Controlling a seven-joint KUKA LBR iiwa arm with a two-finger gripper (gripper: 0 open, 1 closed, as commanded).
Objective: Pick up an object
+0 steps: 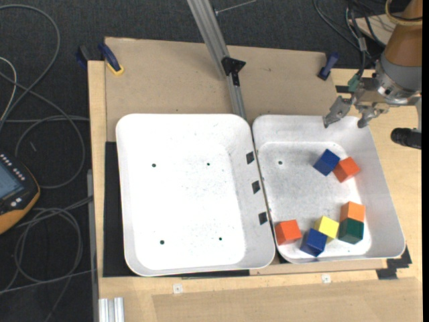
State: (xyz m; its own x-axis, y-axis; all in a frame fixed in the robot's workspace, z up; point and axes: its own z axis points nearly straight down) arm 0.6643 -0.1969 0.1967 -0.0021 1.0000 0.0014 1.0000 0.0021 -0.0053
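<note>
Blue block (pixel 326 162) touches an orange block (pixel 346 170); end effector (pixel 348 117) hangs spread wide and empty above

Two white bins (pixel 184 129), black dots speckling the floors. Right bin (pixel 295 129) is holding blocks: blue block (pixel 326 162) touching an orange-red one (pixel 346 170) at its 4 o'clock; orange block (pixel 352 212) over dark green block (pixel 350 231); yellow block (pixel 328 227); second blue block (pixel 313 241); orange block (pixel 288 231). Tan bench (pixel 167 72), blue clamps (pixel 110 58).
</note>
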